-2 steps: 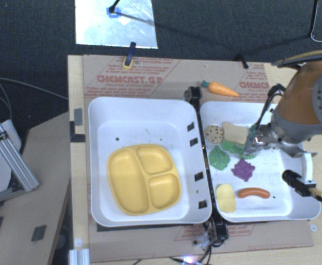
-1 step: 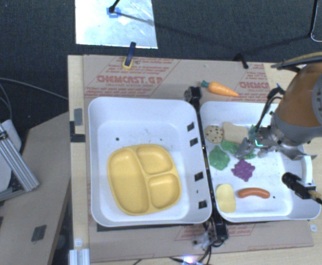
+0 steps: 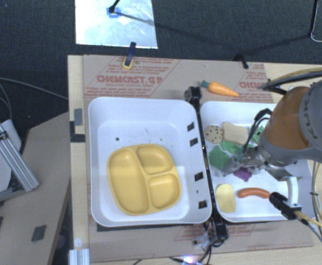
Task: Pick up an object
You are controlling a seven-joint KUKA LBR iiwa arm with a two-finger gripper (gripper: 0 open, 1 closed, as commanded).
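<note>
My left bin [image 3: 103, 115] holds a yellow three-part tray [image 3: 143, 178]. My right bin [image 3: 243, 110] holds green leaves [image 3: 219, 158], a pale wedge [image 3: 235, 132], a sausage [image 3: 253, 192] near its front edge, and a purple piece [image 3: 242, 174] by my gripper [image 3: 242, 162], whose grip I cannot tell.

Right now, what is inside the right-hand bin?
In the right bin: a round cracker-like piece, a pale block, a green item, a purple item, a yellow piece and a sausage. The arm covers whatever lies beneath it.
</note>
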